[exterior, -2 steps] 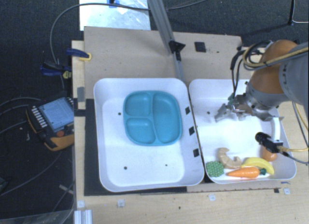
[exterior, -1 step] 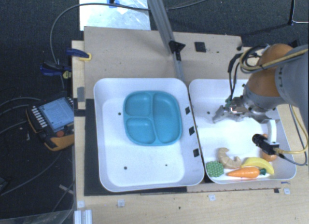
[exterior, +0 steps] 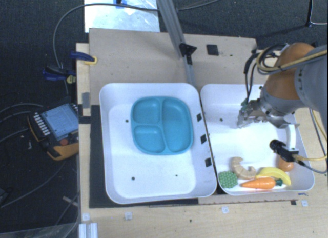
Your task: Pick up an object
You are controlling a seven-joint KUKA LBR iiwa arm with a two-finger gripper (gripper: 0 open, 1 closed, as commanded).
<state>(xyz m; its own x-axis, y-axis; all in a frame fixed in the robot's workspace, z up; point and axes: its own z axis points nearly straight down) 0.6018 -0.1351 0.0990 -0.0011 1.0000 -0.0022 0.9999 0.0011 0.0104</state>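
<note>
My gripper (exterior: 245, 118) hangs low over the upper middle of the right bin (exterior: 220, 103), with bare white floor beneath it. Several toy foods lie along that bin's front edge, well apart from the gripper: a green round piece (exterior: 228, 179), a beige curved piece (exterior: 242, 167), an orange carrot (exterior: 258, 183), a yellow banana (exterior: 275, 173) and a small brownish-orange piece (exterior: 285, 165). Nothing shows at the gripper's tip.
The left bin (exterior: 115, 144) holds a blue divided plate (exterior: 162, 124) in its upper half. A grey pole (exterior: 171, 16) slants over the bench behind the bins. Clamps and a handheld device (exterior: 56, 129) lie off the bench's left side.
</note>
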